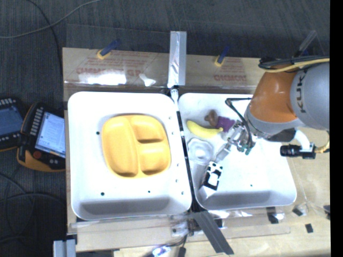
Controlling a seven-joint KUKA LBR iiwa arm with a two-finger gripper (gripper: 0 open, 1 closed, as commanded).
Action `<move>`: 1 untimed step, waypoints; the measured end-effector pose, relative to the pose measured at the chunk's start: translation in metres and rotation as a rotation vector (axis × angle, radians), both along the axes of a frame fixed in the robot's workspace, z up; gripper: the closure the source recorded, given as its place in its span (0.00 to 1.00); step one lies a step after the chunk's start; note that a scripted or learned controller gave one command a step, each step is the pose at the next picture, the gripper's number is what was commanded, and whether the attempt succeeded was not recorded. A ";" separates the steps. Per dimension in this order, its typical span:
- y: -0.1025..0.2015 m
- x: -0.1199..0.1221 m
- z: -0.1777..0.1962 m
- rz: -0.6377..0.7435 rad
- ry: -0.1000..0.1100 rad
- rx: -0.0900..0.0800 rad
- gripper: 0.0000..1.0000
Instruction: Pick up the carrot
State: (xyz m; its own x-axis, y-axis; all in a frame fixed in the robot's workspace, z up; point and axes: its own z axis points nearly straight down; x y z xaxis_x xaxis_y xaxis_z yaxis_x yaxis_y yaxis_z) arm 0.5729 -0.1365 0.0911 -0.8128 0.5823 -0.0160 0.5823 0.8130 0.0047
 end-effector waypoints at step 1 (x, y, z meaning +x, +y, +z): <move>-0.002 -0.022 0.001 0.321 -0.004 -0.006 0.00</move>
